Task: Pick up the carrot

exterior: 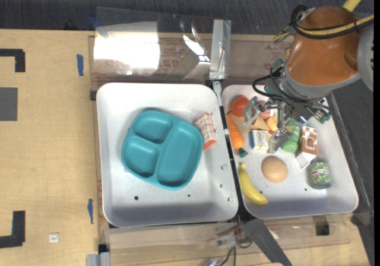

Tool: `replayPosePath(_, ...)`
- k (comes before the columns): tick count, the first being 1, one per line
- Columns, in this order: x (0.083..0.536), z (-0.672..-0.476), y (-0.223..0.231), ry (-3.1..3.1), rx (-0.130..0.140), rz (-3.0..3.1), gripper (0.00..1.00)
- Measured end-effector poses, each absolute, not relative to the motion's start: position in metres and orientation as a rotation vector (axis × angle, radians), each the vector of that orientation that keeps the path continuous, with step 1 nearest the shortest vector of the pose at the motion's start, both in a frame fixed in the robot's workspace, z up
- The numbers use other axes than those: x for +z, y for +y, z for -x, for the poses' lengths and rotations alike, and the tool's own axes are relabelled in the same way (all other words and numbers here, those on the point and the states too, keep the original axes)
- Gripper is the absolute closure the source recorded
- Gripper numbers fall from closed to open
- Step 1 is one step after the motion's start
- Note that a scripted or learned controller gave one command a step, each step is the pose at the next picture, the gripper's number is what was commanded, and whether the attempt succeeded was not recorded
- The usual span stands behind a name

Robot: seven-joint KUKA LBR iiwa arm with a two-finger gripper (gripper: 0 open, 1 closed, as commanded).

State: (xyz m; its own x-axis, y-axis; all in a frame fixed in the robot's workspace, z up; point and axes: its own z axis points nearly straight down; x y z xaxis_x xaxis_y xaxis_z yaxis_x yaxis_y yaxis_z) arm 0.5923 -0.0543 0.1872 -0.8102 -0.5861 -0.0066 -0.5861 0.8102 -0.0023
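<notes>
The carrot (236,138) is a short orange piece with a green tip. It lies along the left wall of the right bin (344,196), just below a red tomato (239,105). My gripper (279,129) hangs under the orange-banded wrist (322,45), low over a pile of small items in the middle of that bin. It sits to the right of the carrot, about a carrot's length away, and nothing of the carrot lies under it.
Around the gripper lie a white-and-blue carton (259,139), a green piece (290,143) and a brown box (309,138). Nearer the front sit a tan ball (274,170), a banana (252,188) and a green can (319,174). The left bin (113,196) holds a teal divided plate (161,148) and a small red-and-white can (206,129).
</notes>
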Motion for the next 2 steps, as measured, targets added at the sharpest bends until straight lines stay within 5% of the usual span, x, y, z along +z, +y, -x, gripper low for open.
replayPosePath(1, 0.109, -0.578, -0.099, 2.956, -0.005, 1.018, 0.00)
replayPosePath(2, 0.102, -0.628, -0.098, 2.975, -0.016, 0.950, 0.00)
